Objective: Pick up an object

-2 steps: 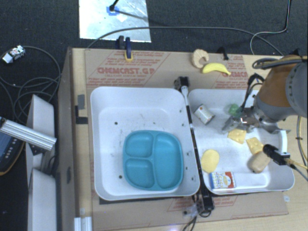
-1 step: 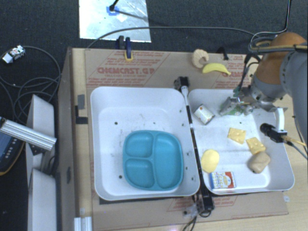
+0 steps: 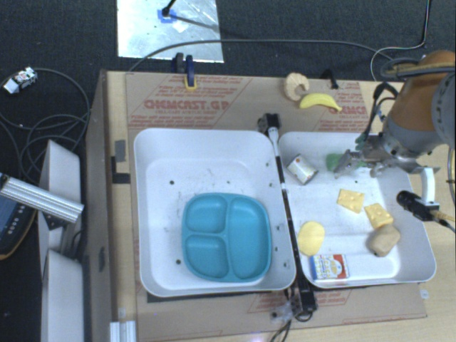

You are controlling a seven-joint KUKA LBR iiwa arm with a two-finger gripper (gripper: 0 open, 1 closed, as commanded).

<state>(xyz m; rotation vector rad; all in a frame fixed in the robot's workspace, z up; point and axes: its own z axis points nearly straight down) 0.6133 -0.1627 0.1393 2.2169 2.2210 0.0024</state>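
My gripper (image 3: pixel 354 159) hangs low over the far part of the right bin (image 3: pixel 420 273), reaching in from the right. A small green object (image 3: pixel 333 162) lies just left of the gripper tip, touching or nearly touching it. A silver can (image 3: pixel 301 168) lies on its side further left. Nearer the front of the bin are two yellow cheese wedges (image 3: pixel 350 200) (image 3: pixel 377 214), a tan potato-like lump (image 3: pixel 383 241), a yellow lemon (image 3: pixel 311 237) and a small printed box (image 3: pixel 328 266).
The left bin (image 3: pixel 153 162) holds a blue divided plate (image 3: pixel 226 236). Behind the bins, a banana (image 3: pixel 318 102) and a beige object (image 3: pixel 296 85) lie on the cardboard. A black rail (image 3: pixel 283 191) separates the bins. Cables run along the back.
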